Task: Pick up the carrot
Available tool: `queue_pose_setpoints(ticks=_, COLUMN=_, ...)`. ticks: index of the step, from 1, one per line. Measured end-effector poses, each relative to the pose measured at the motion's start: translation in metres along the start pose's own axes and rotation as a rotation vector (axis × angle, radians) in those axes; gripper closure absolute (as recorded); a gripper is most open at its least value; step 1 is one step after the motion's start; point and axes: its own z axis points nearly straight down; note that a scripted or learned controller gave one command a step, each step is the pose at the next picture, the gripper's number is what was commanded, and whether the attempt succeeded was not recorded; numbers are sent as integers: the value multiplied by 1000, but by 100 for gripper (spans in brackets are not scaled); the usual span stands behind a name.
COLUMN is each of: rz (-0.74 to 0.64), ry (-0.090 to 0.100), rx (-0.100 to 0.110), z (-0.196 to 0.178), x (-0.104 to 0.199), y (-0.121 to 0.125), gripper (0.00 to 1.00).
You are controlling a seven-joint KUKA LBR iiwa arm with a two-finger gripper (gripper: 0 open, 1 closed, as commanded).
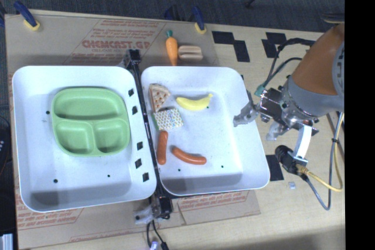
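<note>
The carrot (171, 49) lies on the table (105, 38) just behind the right bin (253, 152), beside a little sandwich (190, 53), so it sits outside both bins. The end effector (249, 115) hangs at that bin's right rim, fingers spread apart, holding nothing, far from the carrot.

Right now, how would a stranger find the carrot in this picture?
Start at the right-hand shallow white bin and look just beyond its far rim, on the printed brown cardboard. The small orange carrot with a green top lies there beside a tan hot-dog bun. Unlike its neighbour, it is slim, bright orange and green-tipped.
</note>
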Motion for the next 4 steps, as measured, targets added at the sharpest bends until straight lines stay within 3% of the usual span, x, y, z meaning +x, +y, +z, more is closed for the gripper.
queue_pose_setpoints(ticks=1, rz=385, ry=0, rx=-1, z=34, x=17, y=22, gripper=0)
queue_pose_setpoints(ticks=2, rz=806, ry=2, rx=3, z=90, x=7, y=-13, gripper=0)
queue_pose_setpoints(ticks=3, rz=797, ry=2, rx=9, z=80, x=8, y=-13, gripper=100)
queue_pose_setpoints(ticks=4, rz=893, ry=2, rx=-1, z=-18, x=-9, y=-14, gripper=100)
